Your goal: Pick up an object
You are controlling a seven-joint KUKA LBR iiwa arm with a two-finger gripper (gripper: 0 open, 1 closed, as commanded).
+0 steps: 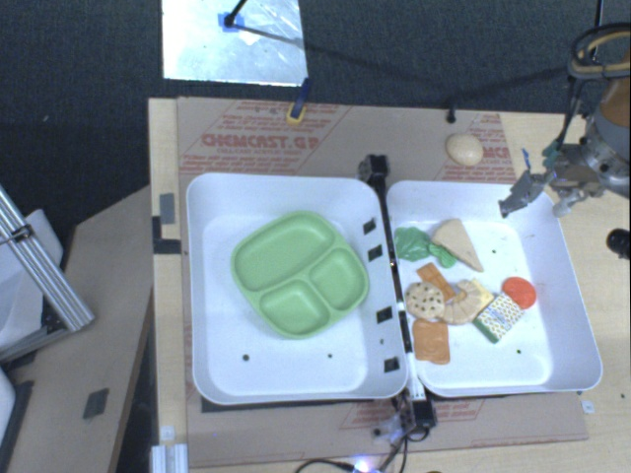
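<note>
The claw hangs at the far right corner of the right bin, over its back rim, with the arm's grey wrist reaching in from the right edge of the camera view. Its two dark fingers point down and leftward; they look slightly spread, with nothing between them, though the angle makes the gap hard to judge.

Below and to the left of the claw, well apart from it, the toy food lies bunched in the left half of the right bin. Nearest is a tan wedge like a slice of bread or cheese, touching a green leafy piece on its left. Nearer the camera sit an orange strip, a chocolate-chip cookie, a pale beige piece beside it, a small patterned box, a red-orange disc and an orange slab at the front of the cluster.

The left bin holds a light green divided plate with three compartments, lying flat near its middle. Behind the right bin, on the cardboard-covered bench, a pale egg-shaped object rests by itself. A yellow clip sits at the bench's far edge.
</note>
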